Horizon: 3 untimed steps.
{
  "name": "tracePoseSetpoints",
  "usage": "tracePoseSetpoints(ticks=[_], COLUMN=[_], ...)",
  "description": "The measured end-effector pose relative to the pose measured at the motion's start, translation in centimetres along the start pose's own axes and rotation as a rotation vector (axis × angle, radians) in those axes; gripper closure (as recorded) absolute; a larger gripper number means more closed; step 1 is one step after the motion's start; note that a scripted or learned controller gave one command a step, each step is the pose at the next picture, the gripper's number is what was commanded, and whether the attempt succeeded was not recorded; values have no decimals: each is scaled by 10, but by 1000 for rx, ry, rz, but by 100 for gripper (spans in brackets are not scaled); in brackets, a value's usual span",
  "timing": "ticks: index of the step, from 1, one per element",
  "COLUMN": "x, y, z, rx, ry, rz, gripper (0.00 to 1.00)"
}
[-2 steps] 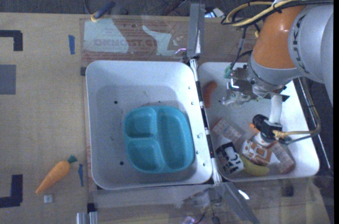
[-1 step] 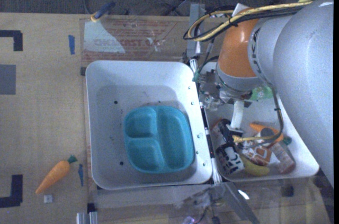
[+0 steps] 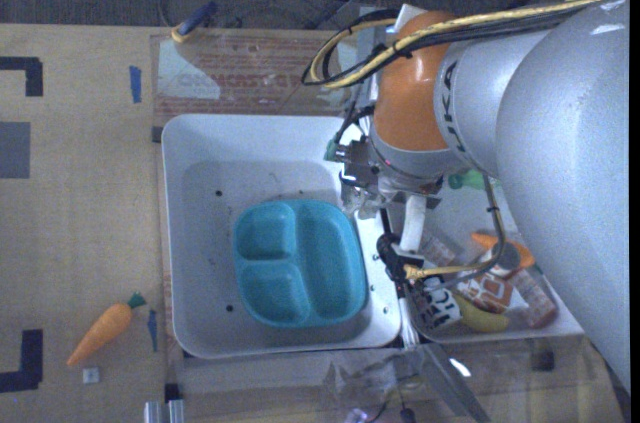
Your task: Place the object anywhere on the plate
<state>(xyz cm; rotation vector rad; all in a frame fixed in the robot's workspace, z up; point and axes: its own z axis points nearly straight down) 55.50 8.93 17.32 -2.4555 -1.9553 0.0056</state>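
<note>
A teal three-compartment plate (image 3: 298, 263) lies flat in the left bin; the object, perhaps the carrot (image 3: 101, 332), lies outside on the desk.

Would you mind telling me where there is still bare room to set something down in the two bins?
The left bin has bare floor above and left of the blue plate, and the plate's three compartments look bare. The right bin, under the arm, is crowded with small items.
</note>
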Motion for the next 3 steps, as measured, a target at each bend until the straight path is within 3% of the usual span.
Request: tracePoseSetpoints(ticks=[1, 2, 3], x=[0, 0, 102], y=[0, 1, -4], z=[0, -10, 3], rx=[0, -1, -3], ry=[0, 0, 1], rz=[0, 0, 318], gripper=[0, 100, 100])
